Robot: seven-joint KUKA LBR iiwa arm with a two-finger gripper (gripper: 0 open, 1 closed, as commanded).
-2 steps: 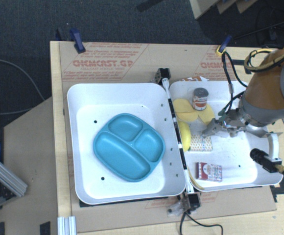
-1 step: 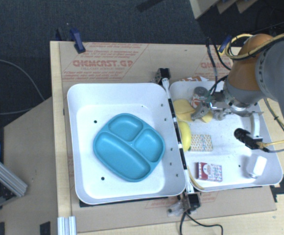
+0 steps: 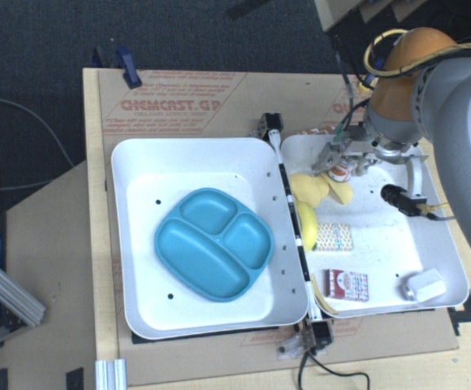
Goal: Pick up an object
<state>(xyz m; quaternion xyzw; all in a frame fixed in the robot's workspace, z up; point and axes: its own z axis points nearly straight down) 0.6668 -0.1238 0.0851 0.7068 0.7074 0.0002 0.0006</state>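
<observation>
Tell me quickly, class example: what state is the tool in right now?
Tool: low over the right bin's far end, beside the yellow objects; open or closed cannot be told, and nothing is seen in its grip.

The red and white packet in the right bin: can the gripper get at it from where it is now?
Probably yes. The red and white packet lies flat with nothing on it, and the gripper is over the same bin.

Your bench (image 3: 105,218), under printed cardboard (image 3: 170,104), carries two white bins: one (image 3: 130,242) left of the fingers, one (image 3: 438,258) beneath them.
</observation>
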